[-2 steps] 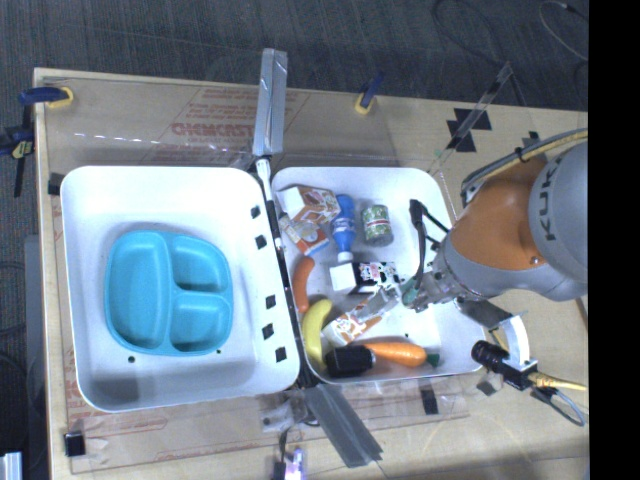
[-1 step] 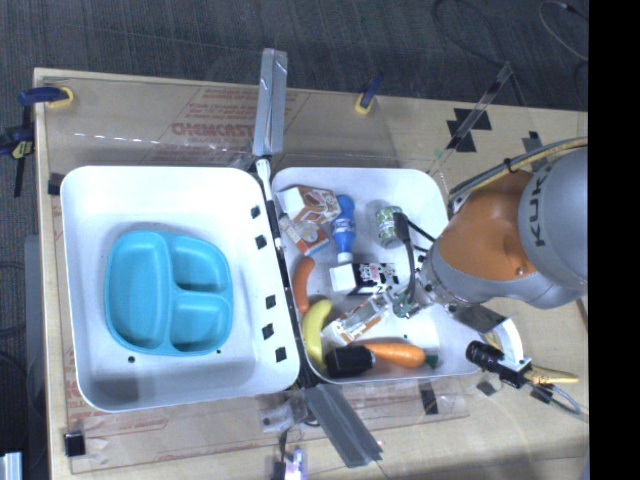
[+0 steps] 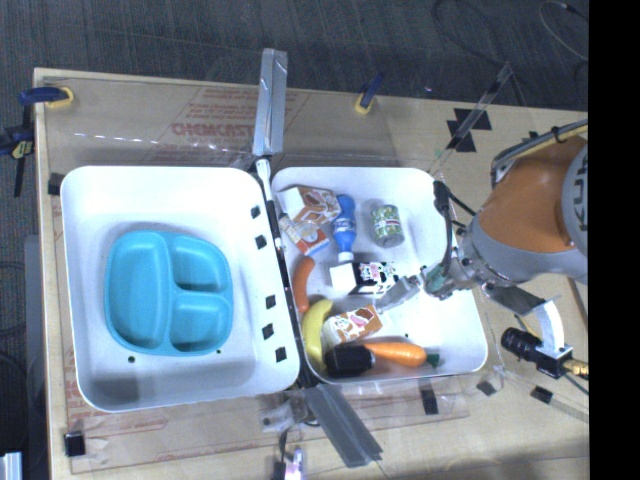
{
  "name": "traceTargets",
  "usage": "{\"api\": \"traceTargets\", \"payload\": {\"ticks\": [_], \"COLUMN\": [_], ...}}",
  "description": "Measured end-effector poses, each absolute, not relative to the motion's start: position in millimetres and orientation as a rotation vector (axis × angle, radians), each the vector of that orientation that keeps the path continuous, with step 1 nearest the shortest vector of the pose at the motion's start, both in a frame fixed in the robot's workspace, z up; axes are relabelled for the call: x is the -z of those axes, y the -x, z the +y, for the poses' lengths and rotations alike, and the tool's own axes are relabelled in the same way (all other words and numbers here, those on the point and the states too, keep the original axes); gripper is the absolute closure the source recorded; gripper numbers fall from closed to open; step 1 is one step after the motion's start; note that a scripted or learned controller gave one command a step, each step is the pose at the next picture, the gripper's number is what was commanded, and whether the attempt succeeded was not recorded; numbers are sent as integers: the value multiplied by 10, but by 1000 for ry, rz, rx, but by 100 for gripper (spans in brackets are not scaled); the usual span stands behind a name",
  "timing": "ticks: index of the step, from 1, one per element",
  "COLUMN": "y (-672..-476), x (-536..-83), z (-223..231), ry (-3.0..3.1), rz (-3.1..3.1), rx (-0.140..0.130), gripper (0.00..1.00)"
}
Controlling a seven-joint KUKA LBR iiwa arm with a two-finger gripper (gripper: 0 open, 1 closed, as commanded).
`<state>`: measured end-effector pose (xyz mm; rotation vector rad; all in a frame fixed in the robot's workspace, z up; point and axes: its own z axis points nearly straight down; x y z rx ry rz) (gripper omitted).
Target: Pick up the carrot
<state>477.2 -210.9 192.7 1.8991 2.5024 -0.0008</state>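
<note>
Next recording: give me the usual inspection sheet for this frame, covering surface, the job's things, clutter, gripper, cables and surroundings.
Surface: wooden bench bearing two white bins; the left bin holds a blue divided tray.
Job's things: carrot lying flat along the near wall of the right bin, untouched.
Clutter: around the carrot, a banana, a black block, a small carton, a sausage, a blue bottle, a green can and a snack packet.
Gripper: gripper is low over the right bin, above the carrot, holding nothing visible; finger state unclear.
Cables: dark cable looping by the wrist.
Surroundings: dark carpet; blue clamps at the bench edges.
</note>
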Motion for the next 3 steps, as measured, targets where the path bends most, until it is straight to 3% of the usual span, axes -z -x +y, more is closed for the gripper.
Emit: {"api": "traceTargets", "payload": {"ticks": [2, 3], "y": [-4770, -4773], "x": [-1497, -2067], "z": [-2093, -2115], "ry": [-1547, -1526], "rz": [2737, 2744], "rx": [1, 0], "gripper": [0, 0]}}
